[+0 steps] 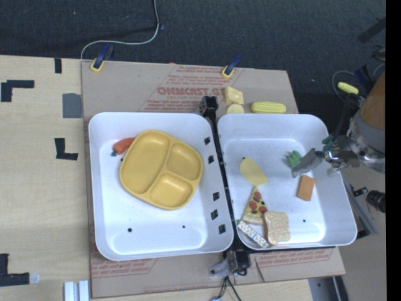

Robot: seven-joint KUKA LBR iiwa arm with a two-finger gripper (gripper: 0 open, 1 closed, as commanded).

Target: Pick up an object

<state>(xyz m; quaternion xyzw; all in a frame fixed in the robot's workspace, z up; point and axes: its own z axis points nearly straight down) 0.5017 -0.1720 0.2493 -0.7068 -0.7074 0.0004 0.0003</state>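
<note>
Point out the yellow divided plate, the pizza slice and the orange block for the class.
yellow divided plate [161,168], camera view, on the ridge between its compartments.
pizza slice [255,206], camera view, on its topped middle.
orange block [306,187], camera view, on its top face.

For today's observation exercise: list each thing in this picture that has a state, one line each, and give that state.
yellow tray: lying flat in the left bin, compartments bare
carrot: partly tucked under the tray's edge
gripper: low over the right bin, beside the green piece
orange block: lying loose, ungripped
pizza slice: flat, touching the bread slice
</note>
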